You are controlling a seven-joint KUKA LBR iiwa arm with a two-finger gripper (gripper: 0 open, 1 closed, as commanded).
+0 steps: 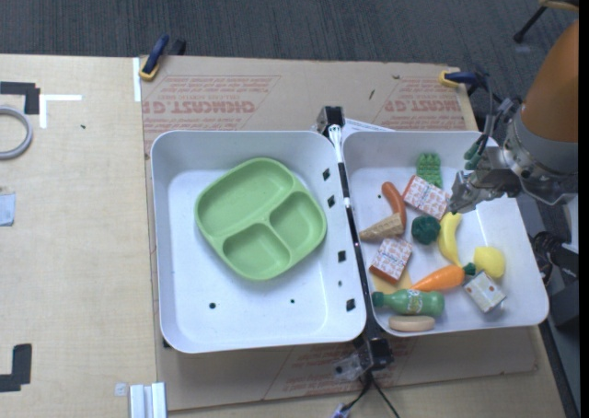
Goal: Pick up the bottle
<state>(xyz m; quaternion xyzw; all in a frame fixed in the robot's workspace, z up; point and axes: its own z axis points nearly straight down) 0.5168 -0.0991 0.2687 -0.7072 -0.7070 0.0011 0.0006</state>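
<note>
on the far left of the bench [74, 250] a grey ring [13, 133] is seen at the edge of the view, with black tape marks near it. a sheet of cardboard [230, 98] with red printing lies under both bins, held by a blue and yellow clamp [155, 55] at its upper left corner.

the left bin [184, 315] holds a green plate [261, 217] with three compartments, set slightly tilted in the view, near the bin's middle.

the right bin [529, 306] is crowded with toy food. nearest the divider a wedge of cheese or bread [385, 226] lies just below a red sausage [394, 197]. a red and white packet [392, 259] sits below the wedge. the bottle [409, 302], green with a yellow label, lies on its side near the front wall of the right bin, cap toward the left, with a hot dog bun [411, 322] touching it just below. an orange carrot [440, 277] lies just above the bottle's right end. further up are a second red and white packet [424, 196], a green block [428, 168] and a dark green round piece [424, 230]. a banana [449, 237] stands beside them, then a lemon [490, 261] and a small white carton [484, 292].

the gripper [463, 197] hovers over the banana's upper end, well apart from the bottle; whether its jaws are open or closed cannot be told, and nothing is seen between them.
</note>
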